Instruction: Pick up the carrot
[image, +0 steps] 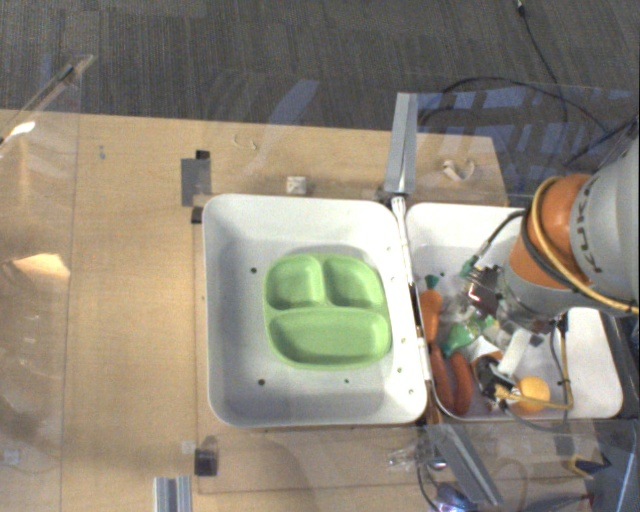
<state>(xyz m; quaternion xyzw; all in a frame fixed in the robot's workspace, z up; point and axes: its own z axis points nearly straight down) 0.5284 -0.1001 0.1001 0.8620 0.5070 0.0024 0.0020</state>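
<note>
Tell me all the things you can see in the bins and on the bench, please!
left bin: one, white, on the wooden bench, beside the other bin.
divided plate: one, green, three compartments, lying in the middle of the left bin.
right bin: one, white, partly under the arm.
carrot: one, orange with a green top, in the right bin against its left wall.
sausage-like piece: one, reddish brown, near the right bin's front left corner.
round piece: one, yellow-orange, near the right bin's front edge.
small green piece: one, green, just right of the carrot; too small to identify.
bench: one, light wood.
arm: one, grey with an orange band, over the right bin.
gripper: one, low among the items.
</note>
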